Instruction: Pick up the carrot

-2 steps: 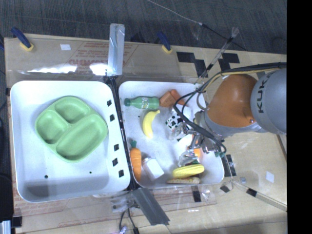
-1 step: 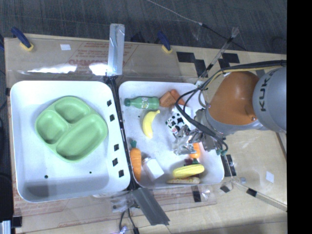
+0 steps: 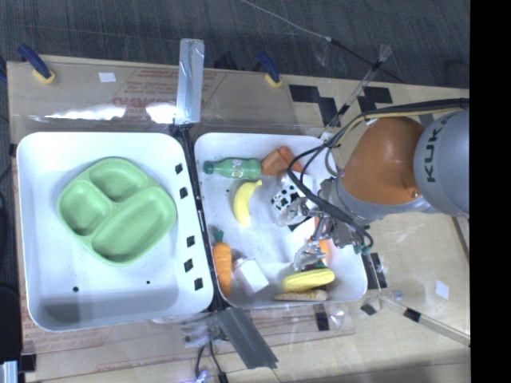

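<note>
We see two white bins side by side on the bench. The left bin (image 3: 48,294) holds a green divided plate (image 3: 117,208). The right bin (image 3: 209,146) holds the loose items. The carrot (image 3: 223,266) lies along that bin's left wall, near its front corner, with its green top pointing toward the back. Just beside it to the right rests a small white block (image 3: 254,277). Toward the back of the bin lie a green bottle (image 3: 232,167) on its side and an orange-brown block (image 3: 276,161); a banana (image 3: 243,201) lies in front of the bottle, and a black-and-white patterned piece (image 3: 283,197) sits to its right. A flat yellow item (image 3: 310,278) rests near the front right corner. The arm (image 3: 399,166) reaches in from the right, and its gripper (image 3: 313,250) hangs just above the yellow item, well apart from the carrot. Whether its fingers stand wide or narrow we cannot tell, since cables and the wrist obscure them.
</note>
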Available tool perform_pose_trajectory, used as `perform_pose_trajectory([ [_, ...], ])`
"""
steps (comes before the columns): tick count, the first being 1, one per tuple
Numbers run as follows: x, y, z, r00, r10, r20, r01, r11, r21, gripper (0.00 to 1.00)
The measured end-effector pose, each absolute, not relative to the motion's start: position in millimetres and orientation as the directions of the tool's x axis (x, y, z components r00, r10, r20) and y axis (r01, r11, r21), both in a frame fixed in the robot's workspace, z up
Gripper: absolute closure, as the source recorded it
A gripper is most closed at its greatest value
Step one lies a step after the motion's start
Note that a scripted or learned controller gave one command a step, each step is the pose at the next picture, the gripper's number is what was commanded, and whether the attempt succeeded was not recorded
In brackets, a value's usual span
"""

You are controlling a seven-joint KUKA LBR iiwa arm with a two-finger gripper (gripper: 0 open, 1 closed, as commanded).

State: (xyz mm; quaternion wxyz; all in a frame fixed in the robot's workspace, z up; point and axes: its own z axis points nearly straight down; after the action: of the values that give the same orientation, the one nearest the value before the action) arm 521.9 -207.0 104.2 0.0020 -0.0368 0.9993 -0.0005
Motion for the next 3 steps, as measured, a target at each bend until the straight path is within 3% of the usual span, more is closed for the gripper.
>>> perform_pose_trajectory([
  [1, 520.0, -209, 94, -0.99, -0.139, -0.001, -0.139, 0.99, -0.001, 0.0],
  [2, 498.7, -208, 101, -0.995, -0.088, -0.037, -0.087, 0.996, -0.012, 0.0],
  [3, 497.0, -207, 109, -0.995, -0.095, -0.025, -0.095, 0.995, -0.008, 1.0],
])
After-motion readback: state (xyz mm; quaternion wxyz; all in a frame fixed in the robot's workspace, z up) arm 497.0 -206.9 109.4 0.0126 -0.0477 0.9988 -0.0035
